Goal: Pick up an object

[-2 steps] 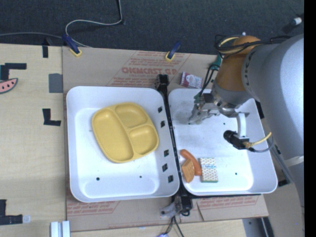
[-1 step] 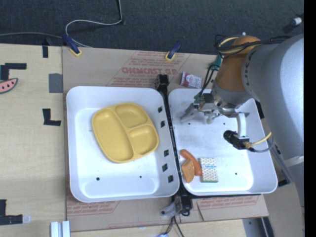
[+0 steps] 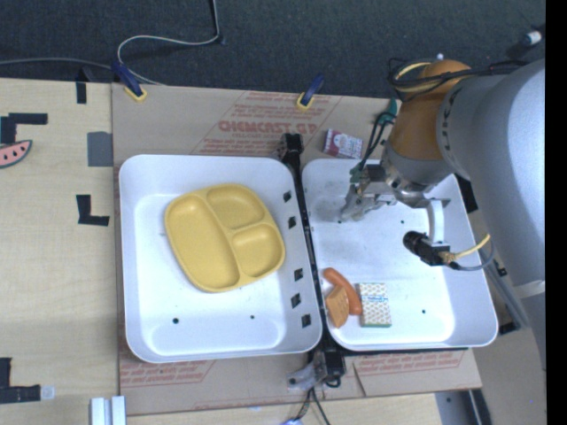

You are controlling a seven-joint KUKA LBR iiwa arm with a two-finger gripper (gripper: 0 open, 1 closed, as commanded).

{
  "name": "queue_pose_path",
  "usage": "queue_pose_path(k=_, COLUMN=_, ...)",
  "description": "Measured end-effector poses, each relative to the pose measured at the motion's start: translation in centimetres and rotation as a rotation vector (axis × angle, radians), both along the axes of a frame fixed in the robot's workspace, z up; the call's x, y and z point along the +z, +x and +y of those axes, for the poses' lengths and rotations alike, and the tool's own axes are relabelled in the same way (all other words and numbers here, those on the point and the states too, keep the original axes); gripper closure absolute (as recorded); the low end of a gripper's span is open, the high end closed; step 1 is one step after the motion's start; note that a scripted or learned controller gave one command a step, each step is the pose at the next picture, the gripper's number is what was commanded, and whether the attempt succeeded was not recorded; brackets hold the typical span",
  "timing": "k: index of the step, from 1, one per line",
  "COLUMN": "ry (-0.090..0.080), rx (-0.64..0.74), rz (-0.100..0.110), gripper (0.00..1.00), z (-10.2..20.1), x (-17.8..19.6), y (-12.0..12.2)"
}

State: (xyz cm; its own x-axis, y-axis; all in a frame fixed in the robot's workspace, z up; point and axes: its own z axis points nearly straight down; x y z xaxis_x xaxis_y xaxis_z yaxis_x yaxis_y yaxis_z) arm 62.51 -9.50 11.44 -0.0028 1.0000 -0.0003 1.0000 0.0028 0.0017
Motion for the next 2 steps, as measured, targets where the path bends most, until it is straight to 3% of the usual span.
queue_pose_path(k=1, ry=0.0, rx=0.0, rz=0.0, gripper=0.0, z=0.0, x=-0.01, y=0.0)
queue_pose_path(k=2, ry=0.001, rx=0.001, rz=0.001, gripper=1.0, z=0.07, x=0.9, y=-0.02)
